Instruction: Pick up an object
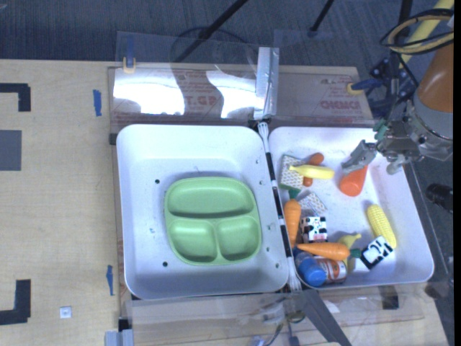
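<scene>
Hovering at the right bin's far right corner, the hand sits just above and beside an orange cone-shaped toy; whether it is open or closed cannot be told, since the fingertips are too small and blurred. Judged step: approach, nothing gripped yet. The cone looks like the nearest candidate. Next move calls for centring over it and lowering before closing.

Count, right bin: one orange cone, one corn cob, two carrots, one yellow banana-like piece, one blue-capped can, two black-and-white blocks. Others are cluttered and unclear.

Left bin: one green divided tray. Both bins rest on the desk.
</scene>
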Available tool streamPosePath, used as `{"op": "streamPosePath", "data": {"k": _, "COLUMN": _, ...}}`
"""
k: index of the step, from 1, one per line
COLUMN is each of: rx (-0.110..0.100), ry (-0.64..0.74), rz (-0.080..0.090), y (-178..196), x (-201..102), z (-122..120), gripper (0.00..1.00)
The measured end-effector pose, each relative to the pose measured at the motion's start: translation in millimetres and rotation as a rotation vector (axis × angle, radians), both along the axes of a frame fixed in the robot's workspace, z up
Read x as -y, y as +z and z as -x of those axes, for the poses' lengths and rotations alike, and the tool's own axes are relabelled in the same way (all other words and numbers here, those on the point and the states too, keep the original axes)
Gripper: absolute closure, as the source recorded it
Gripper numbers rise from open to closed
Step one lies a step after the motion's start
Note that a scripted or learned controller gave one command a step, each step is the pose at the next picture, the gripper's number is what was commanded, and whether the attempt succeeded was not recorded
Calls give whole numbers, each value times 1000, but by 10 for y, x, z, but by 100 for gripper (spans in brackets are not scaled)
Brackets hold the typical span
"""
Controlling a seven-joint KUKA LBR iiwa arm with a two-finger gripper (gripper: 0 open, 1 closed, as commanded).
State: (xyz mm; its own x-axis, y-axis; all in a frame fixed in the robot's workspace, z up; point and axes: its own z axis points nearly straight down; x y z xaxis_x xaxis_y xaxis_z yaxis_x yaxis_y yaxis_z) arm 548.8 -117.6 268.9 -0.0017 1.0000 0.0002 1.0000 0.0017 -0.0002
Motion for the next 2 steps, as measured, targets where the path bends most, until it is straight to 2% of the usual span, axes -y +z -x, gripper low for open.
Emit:
{"op": "streamPosePath", "data": {"k": 1, "rx": -2, "ry": 0, "rz": 0, "y": -593, "x": 593, "z": 268, "gripper": 0}}
{"op": "streamPosePath", "data": {"k": 2, "rx": 1, "ry": 84, "rz": -10, "y": -1742, "x": 887, "z": 162, "gripper": 0}}
